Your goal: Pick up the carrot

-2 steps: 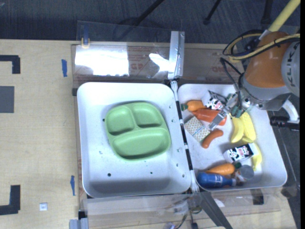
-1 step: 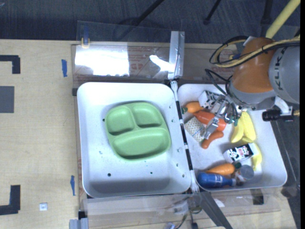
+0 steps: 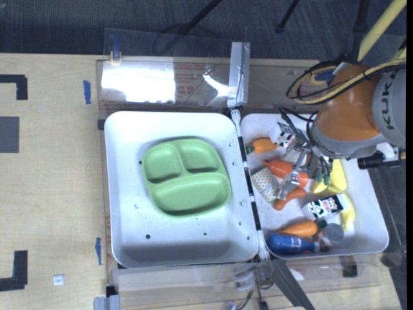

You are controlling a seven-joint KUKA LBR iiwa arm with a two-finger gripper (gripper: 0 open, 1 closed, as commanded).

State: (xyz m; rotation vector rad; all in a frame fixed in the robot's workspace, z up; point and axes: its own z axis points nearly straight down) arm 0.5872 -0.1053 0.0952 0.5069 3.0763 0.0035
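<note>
Nearest the camera, a blue bottle (image 3: 292,243) is seen lying along the front wall of the right bin (image 3: 377,234), its label too small to be read. Just behind it an orange carrot (image 3: 301,228) lies, beside a black-and-white printed pack (image 3: 322,206) whose writing cannot be made out. Other carrot-like orange pieces are scattered in that bin: one (image 3: 262,146) near the back left, one (image 3: 279,168) in the middle, one (image 3: 288,197) under the pincer (image 3: 298,176). Whether the pincer is spread or pressed together cannot be told. "KU" is read on the grey arm (image 3: 390,105). A green divided plate (image 3: 186,175) rests in the left bin (image 3: 122,173) on the counter (image 3: 51,173).
</note>
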